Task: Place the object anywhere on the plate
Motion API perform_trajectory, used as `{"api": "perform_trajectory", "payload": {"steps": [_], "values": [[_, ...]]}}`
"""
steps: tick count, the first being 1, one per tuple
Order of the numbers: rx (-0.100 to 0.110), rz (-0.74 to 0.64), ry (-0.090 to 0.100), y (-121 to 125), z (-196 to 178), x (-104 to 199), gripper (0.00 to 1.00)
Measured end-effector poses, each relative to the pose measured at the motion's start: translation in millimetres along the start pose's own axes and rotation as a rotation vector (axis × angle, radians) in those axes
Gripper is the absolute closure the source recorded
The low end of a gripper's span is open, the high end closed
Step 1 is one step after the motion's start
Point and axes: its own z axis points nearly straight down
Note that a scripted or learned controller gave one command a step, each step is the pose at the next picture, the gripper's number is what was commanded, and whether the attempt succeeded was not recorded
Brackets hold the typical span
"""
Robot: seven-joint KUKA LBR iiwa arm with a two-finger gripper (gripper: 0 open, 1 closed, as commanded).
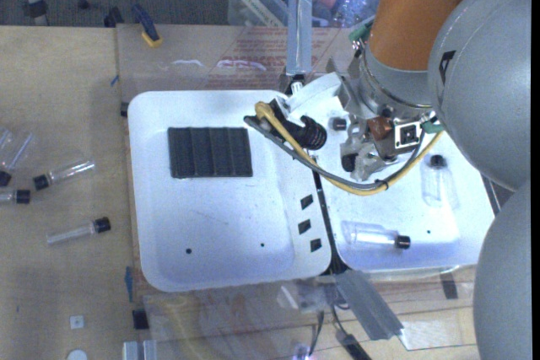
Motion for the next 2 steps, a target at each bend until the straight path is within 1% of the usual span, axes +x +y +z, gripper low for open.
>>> {"api": "perform_trajectory", "payload": {"steps": [1, 2], "values": [[0.000, -0.033, -0.001, -67.1, 108.4, -3.2, 1.00], [0.000, 0.001, -0.003, -116.2, 248.4, 5.7, 1.00]]}}
